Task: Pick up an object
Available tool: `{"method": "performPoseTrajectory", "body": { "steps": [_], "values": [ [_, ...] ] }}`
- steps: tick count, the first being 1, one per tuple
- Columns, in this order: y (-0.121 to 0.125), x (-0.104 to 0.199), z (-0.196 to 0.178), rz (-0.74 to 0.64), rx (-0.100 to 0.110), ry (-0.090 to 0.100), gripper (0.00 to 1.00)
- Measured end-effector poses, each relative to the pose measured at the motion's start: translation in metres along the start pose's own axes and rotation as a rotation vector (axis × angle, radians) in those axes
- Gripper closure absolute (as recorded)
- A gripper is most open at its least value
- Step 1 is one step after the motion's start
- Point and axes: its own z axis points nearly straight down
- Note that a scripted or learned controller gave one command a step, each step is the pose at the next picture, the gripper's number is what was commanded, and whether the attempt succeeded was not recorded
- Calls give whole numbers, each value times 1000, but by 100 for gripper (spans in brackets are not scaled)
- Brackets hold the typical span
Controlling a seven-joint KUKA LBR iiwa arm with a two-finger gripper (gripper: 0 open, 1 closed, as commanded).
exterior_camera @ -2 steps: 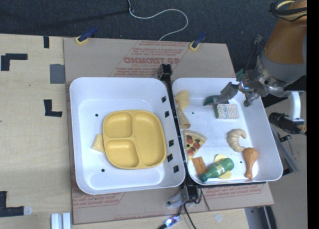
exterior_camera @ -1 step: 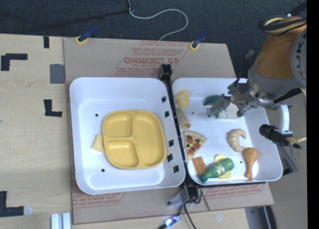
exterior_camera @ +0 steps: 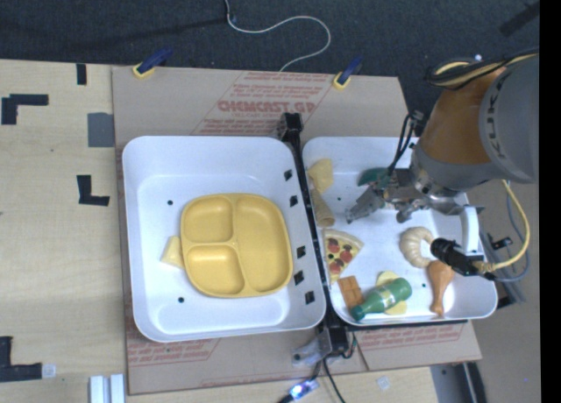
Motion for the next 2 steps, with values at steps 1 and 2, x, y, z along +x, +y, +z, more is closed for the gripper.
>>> {"method": "performPoseTrajectory", "body": {
  "steps": [1,2],
  "values": [
    [-1,-9,57,2,-1,-1,0],
    [1,-9,64,1,-11,-1,0]
  ]
}}
